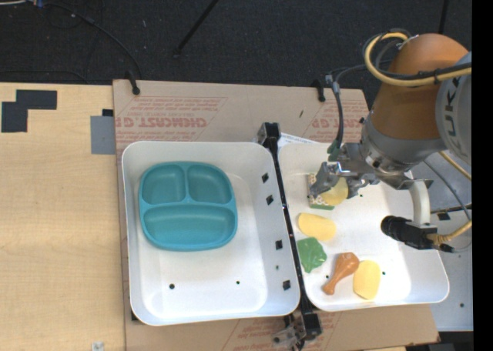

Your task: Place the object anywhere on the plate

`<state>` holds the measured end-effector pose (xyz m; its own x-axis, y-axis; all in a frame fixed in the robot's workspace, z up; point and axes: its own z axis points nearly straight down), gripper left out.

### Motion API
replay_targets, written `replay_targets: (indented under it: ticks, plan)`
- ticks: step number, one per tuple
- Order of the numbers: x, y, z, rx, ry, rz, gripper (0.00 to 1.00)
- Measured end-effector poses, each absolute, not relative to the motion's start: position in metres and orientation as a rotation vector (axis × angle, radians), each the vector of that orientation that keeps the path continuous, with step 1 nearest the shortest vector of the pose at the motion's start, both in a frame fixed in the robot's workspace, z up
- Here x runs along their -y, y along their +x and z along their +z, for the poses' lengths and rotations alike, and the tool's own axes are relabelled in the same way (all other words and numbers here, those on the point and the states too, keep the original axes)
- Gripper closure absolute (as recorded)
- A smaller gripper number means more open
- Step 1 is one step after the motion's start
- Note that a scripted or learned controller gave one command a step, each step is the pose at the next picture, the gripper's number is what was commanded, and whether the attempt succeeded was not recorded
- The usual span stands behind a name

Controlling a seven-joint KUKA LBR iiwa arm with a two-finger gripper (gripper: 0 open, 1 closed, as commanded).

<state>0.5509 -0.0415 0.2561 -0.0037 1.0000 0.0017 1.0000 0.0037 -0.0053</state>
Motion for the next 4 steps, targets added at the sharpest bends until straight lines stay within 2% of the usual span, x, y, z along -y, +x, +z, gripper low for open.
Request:
replay_targets:
  ticks: [2, 3, 4]
  plan:
    - [-0.069, 0.547, 0.250, 2.224, -2.212, 0.004, 1.00]
    - [-0.125, 0.531, 0.229, 2.223, -2.211, 0.007, 1.00]
    - [-0.147, 0.533, 0.218, 2.221, -2.216, 0.009, 1.00]
